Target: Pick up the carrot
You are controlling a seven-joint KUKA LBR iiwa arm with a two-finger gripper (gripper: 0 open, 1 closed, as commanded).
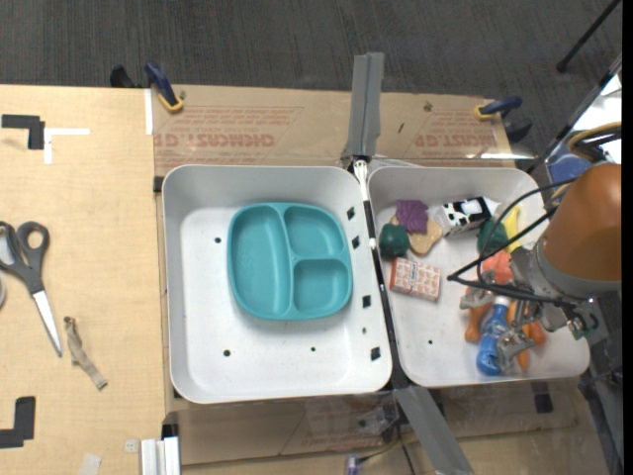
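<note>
Orange carrot [479,322] crowded near bin's [425,364] right edge, tool [514,339] state unclear

Lighting: we record bright, even overhead light. The two white bins [188,295] read near overexposed, their rims glaring slightly. Shadows: soft and short; we note a faint one under the teal plate [292,261] and along the bins' inner walls. The dark floor [297,13] at top stays dim yet textured. Focus: we find the table [79,196] and scissors [30,275] fairly sharp; the arm [590,231] at right looks soft and blurred. Resolution: modest, small items grainy.
</note>
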